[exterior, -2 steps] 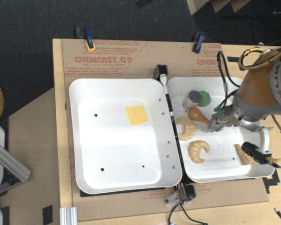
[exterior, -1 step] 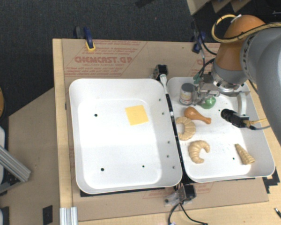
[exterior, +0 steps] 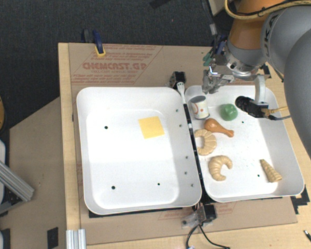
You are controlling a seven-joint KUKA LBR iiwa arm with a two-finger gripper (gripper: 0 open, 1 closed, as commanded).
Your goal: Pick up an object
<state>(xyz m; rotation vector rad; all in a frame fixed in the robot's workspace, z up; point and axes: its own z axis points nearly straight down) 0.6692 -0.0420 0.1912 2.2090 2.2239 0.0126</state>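
- Plainly, the left shallow white plastic bin (exterior: 93,154) carries just a flat yellow square slice (exterior: 151,127) near its middle, well apart from the arm; a reach that far would have to cross the raised rims where the two bins meet, and I judge a low pass could catch them.
- The right shallow white plastic bin (exterior: 280,154) bears the likelier targets: a small white cup with a dark mark (exterior: 199,107) just beside the dividing rim, a brown toy drumstick (exterior: 218,127), two tan toy croissants (exterior: 205,141) (exterior: 220,167), a round green lump (exterior: 228,112) and a ridged tan cone (exterior: 270,170).
- The cup, drumstick and upper croissant crowd together, so a descent there may nudge a neighbour or close on two things.
- The claw (exterior: 212,82) hangs over the bin's far left corner, above the cup; whether it is open, I cannot tell, and nothing appears in it.
- The grey arm with its orange band (exterior: 249,30) leans in from the right, wrist pointing down.
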